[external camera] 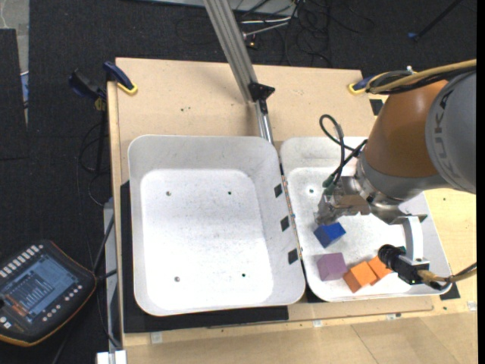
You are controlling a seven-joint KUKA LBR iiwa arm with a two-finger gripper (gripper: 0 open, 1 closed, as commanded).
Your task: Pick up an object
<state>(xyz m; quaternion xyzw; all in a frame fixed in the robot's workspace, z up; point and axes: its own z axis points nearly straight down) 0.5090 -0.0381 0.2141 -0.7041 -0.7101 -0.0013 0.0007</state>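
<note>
At the far left, off the bench (227, 89), a handheld control pendant (38, 290) with a lit screen lies on the dark floor, its lower left part cut off by the picture's edge. On the bench's left rear corner sits a blue-and-yellow clamp (115, 76); a matching yellow one (358, 87) marks the right rear corner.

The left bin (204, 222) takes up the left half of the bench; its speckled floor shows four small dark dots. A slanted metal pole (235, 40) comes down from the top of the view and ends at the rear edge between the two bins.

The right bin (303, 165) holds three blocks. A blue block (330, 234) lies near the bin's middle, turned so that one corner points toward the front edge; it looks roughly cubic, so no long axis can be made out. In front of it, near the bin's front edge, rests a purple block (331, 266), about square-on to the bin, and just to its right an orange block (362, 274), which seems slightly longer left to right and tilted.

The gripper (327, 213) hangs directly over the blue block's rear edge, at or close to touching it. Its fingers are dark and merge with cables and shadow, so whether the jaws are wide, narrow or gripping cannot be told. The arm (424, 139) with its orange band covers the bin's right rear corner and is cut off at the right.
</note>
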